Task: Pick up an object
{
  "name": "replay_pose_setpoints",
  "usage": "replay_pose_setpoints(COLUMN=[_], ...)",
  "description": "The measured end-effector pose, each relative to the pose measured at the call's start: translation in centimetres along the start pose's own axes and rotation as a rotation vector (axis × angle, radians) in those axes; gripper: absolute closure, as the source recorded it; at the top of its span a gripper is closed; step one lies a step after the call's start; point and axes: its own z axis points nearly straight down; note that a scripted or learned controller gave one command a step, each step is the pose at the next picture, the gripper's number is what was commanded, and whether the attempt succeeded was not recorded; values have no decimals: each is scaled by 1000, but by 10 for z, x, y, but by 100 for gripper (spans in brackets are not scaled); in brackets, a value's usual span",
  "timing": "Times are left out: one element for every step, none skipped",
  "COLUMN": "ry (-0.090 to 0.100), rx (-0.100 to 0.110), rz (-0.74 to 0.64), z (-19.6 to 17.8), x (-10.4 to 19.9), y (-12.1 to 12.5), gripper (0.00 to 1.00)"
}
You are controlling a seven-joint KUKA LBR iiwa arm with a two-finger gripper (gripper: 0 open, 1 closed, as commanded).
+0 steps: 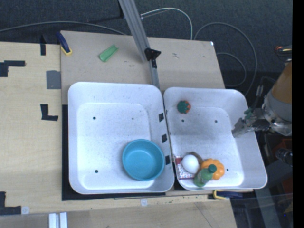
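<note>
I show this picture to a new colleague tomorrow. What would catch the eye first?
First the round blue plastic bowl in the left white bin, near its front right corner. Then the white egg-shaped ball beside an orange toy at the right bin's front. The arm's hand sits at that bin's right rim.

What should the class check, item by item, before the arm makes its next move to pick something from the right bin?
1. Tool positioned over right bin: ok, at its right rim.
2. Tool free of objects: ok, nothing seen between its fingers.
3. Finger opening: cannot tell.
4. Small green-and-red ball standing apart, easy target: ok.
5. White egg, orange toy and green bottle separated: not ok, clustered touching.
6. Blue bowl out of path: ok, left bin.
</note>
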Motion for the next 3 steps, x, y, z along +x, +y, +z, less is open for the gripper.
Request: replay_pose_setpoints(ry=[2, 2, 3], rx=[1, 1, 2], rz=[-6, -6, -6], z=[-2, -13, -9], x=[55, 107, 165], y=[14, 31, 53], gripper=[100, 100, 100])
